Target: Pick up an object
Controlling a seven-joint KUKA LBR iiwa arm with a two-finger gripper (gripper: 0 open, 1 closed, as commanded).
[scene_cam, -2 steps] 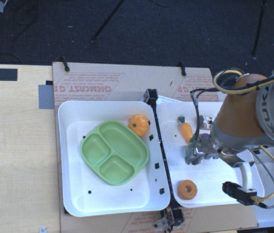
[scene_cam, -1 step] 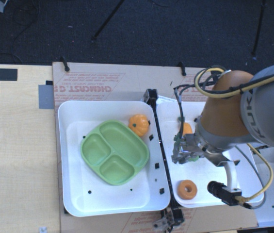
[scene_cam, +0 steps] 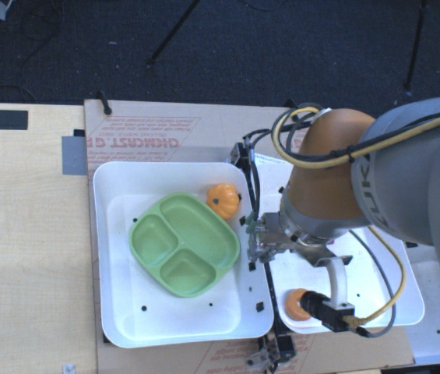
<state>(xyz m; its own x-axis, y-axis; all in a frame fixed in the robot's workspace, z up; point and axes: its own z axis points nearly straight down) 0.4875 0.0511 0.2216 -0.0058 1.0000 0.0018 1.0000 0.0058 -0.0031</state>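
Pincer (scene_cam: 255, 238), grip width impossible to tell, hangs where the bins (scene_cam: 165, 327) meet, beside tray (scene_cam: 184, 244) and pumpkin (scene_cam: 223, 199).

White bins (scene_cam: 138, 326) on printed cardboard (scene_cam: 142, 135)

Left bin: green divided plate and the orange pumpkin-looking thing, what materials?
The green divided plate looks like moulded plastic with a matte-satin finish: uniform colour, rounded compartment ridges. The orange pumpkin is probably a plastic or rubber toy: even saturated colour, dark stem. It is too small to tell hard from soft.
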